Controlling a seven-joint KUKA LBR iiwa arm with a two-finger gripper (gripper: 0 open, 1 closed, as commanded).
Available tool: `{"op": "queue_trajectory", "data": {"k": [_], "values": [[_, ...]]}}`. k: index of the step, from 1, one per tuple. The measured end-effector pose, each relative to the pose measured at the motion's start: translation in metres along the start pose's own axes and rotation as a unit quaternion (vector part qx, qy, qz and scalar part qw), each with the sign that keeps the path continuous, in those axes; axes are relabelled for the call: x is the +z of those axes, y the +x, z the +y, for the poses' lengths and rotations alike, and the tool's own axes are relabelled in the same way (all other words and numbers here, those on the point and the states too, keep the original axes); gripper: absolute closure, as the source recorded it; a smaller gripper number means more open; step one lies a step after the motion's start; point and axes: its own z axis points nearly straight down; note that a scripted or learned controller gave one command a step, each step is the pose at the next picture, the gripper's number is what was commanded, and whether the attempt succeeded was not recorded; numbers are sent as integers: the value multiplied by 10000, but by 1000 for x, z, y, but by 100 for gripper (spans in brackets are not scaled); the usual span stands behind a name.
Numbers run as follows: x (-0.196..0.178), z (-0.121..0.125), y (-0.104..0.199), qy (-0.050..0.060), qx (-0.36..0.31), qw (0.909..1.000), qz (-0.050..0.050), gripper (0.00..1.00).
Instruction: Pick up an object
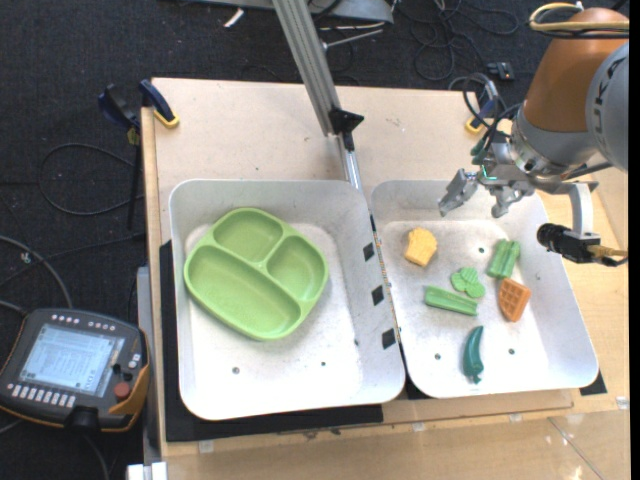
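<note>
Hovering over the far edge of the right bin (560,363), the gripper (478,196) has its two fingers spread apart with nothing between them. Every candidate to pick lies nearer the camera than the gripper, down on that bin's floor.

Closest to the gripper is the yellow piece (420,247), just below and a little left of it. Farther down sit the round green piece (467,283) and the long green stick (449,301), which touch each other; to the gripper's lower right lie the short green stick (503,259) and the orange waffle (513,299), close together. Farthest off is the dark green pepper (473,354).

The likeliest failure, I think, is closing on two neighbours at once, or nudging one aside, since the round piece and long stick are in contact and the waffle sits near the short stick. The flat, low pieces could also slip out of the fingers if they close too high. The bin's raised rim beside the gripper could catch a finger on descent.

Counted: two bins, six small toy foods in the right one, and one green divided plate (256,272) in the left bin (200,388), well apart from the gripper.
</note>
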Motion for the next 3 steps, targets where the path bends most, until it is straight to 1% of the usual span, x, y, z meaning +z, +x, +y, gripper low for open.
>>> {"op": "queue_trajectory", "data": {"k": [1,2,3], "values": [[16,15,67,4,-30,10000,13,0],[4,15,63,-7,-13,10000,-1,100],[15,-33,107,24,-15,10000,9,100]]}}
